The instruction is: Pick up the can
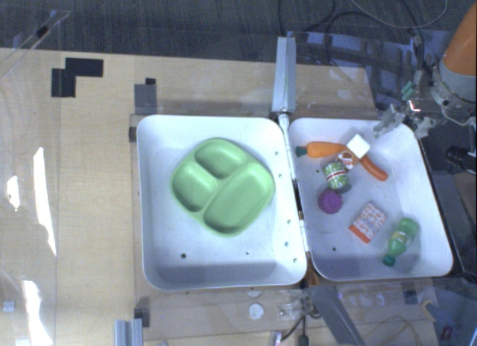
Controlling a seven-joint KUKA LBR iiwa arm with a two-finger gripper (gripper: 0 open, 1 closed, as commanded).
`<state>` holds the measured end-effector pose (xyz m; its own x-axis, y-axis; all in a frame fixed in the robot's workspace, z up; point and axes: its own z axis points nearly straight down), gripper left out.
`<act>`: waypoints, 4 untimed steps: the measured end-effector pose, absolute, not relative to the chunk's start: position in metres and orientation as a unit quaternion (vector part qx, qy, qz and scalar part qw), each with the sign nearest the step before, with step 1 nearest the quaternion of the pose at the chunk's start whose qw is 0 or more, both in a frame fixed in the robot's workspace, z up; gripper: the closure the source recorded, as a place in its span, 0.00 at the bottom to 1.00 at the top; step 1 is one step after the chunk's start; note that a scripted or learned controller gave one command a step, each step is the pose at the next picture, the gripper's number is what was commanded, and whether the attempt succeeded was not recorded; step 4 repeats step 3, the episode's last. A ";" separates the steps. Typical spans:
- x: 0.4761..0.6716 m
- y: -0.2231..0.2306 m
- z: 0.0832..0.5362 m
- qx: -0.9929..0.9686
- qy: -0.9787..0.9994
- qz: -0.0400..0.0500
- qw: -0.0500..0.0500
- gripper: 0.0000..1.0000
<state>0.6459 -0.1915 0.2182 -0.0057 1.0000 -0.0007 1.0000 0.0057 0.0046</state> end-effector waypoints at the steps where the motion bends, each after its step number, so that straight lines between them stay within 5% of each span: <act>1: 0.618 -0.203 0.089 0.679 0.734 0.003 0.004 0.00; 2: 0.621 -0.202 0.102 0.678 0.735 0.005 0.007 1.00; 3: 0.662 -0.147 0.182 0.687 0.726 0.003 0.004 1.00; 4: 0.662 -0.147 0.182 0.687 0.726 0.003 0.004 1.00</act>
